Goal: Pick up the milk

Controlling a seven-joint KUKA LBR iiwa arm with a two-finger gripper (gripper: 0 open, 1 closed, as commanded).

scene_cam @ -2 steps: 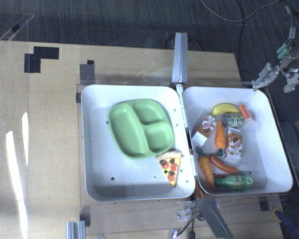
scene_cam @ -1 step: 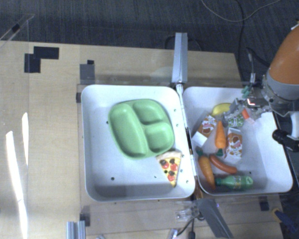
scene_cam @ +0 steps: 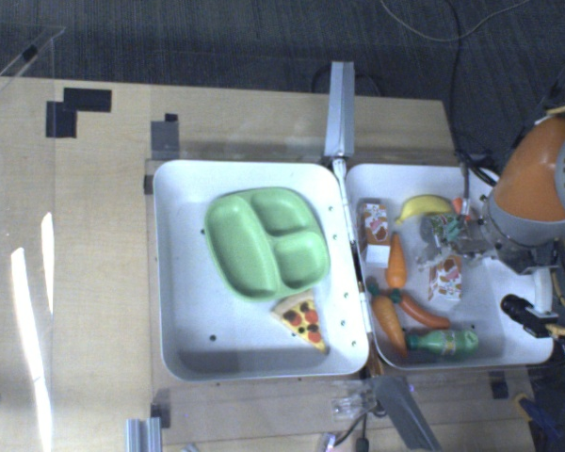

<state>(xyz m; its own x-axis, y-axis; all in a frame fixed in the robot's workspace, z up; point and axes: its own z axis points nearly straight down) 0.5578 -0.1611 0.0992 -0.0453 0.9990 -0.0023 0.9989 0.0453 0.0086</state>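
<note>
Your milk carton (scene_cam: pixel 446 280) is lying in the right bin (scene_cam: pixel 523 351), just below the gripper (scene_cam: pixel 455 234) and really close to it, maybe touching, with 2 carrots (scene_cam: pixel 395 264) off to its left. You can't tell how far the gripper is opened, or whether it's got anything.

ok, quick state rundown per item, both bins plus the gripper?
green divided plate: left bin, upright, nothing on it
pizza slice: flat on bin floor, beside plate
banana: right bin, lying, far edge
milk carton: right bin, lying, below gripper, not held
second carton: lying by divider
carrots: lying, loose
green bottle: on its side, near edge
gripper: low over right bin, finger state unclear
</note>
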